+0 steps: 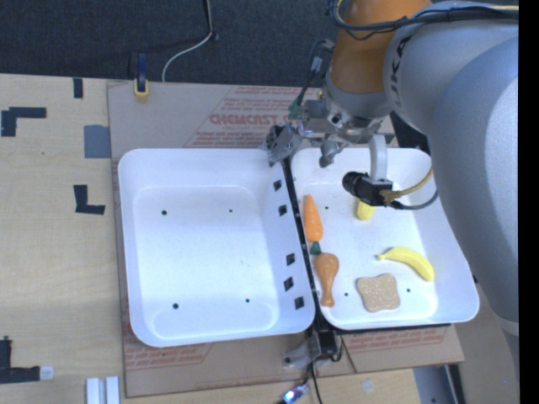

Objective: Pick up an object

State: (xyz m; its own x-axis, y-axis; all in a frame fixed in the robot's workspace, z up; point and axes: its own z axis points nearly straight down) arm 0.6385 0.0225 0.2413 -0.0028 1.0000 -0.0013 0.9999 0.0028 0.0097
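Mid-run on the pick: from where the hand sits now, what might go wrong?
1. The hand hovers at the far end of the seam between the two bins, above no object. Coming straight down, it would likely strike the rim of the right bin.
2. The carrot and drumstick lie end to end along that bin's seam-side wall, so a grasp there may scrape the wall or nudge both.

The left bin (202, 242) and right bin (413, 217) are white, the cardboard (210, 112) brown with red print. The carrot (312, 217) is orange with a green tip, the drumstick (326, 274) golden-brown, the bread slice (377, 293) tan, the banana (408, 261) yellow.
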